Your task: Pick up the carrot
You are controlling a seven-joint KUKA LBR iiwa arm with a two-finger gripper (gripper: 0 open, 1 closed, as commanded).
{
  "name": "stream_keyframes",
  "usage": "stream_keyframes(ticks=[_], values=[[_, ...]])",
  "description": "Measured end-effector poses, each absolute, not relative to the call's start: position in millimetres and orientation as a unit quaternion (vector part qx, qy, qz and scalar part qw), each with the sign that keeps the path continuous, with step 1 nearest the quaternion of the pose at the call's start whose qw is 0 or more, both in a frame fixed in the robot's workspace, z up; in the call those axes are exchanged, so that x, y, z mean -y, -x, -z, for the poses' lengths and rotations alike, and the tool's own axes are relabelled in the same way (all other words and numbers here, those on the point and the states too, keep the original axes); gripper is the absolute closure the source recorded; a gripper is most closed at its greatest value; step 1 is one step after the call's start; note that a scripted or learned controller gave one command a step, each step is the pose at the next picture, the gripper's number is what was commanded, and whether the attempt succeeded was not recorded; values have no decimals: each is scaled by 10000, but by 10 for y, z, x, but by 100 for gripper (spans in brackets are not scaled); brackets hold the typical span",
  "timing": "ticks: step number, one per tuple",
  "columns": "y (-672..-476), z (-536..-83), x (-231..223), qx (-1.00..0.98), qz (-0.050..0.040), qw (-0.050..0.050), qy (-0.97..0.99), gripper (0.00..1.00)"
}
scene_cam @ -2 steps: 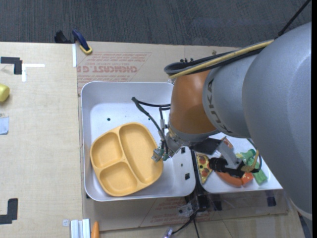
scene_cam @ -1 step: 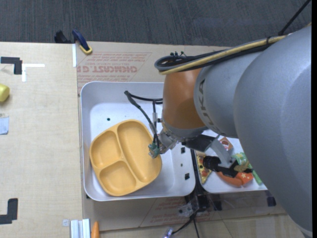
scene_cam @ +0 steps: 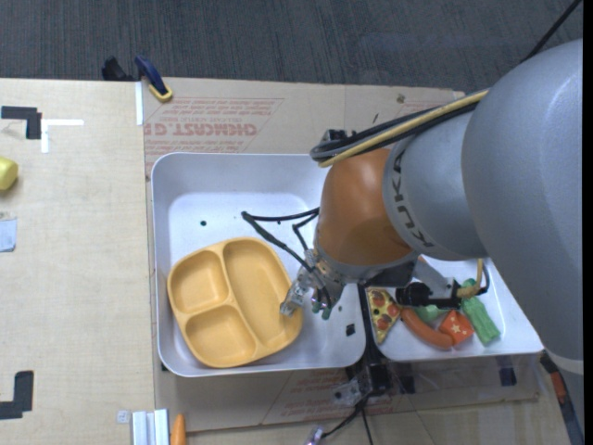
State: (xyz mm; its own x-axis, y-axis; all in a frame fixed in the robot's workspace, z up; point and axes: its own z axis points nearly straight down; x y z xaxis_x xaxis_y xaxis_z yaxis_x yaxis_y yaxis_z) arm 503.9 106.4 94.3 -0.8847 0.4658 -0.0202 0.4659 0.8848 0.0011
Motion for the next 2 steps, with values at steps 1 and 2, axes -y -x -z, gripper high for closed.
stream_keyframes(ticks=[1,2], values=[[-5073,-1040,-1047,-9695,5,131,-2447,100],[-5101,-1134,-1041,-9686,-11,154,-2482,100]])
